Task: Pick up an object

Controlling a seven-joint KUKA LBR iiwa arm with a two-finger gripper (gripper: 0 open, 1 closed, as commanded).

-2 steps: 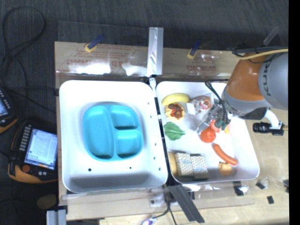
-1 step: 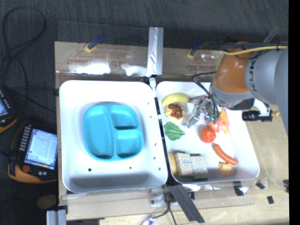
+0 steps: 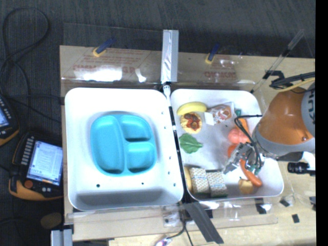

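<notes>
Gripper (image 3: 245,163) low in right bin (image 3: 215,97), over orange toy carrot (image 3: 251,176), likely going for it; finger state unclear.

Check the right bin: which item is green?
The leaf-shaped piece beside the bin divider, below the pizza-like round. Others are yellow, orange, red or tan.

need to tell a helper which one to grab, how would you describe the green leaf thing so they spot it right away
Look in the right white bin, on its left side near the divider. Below the banana and the round pizza-like piece lies the green leaf, the only flat green item there.
</notes>
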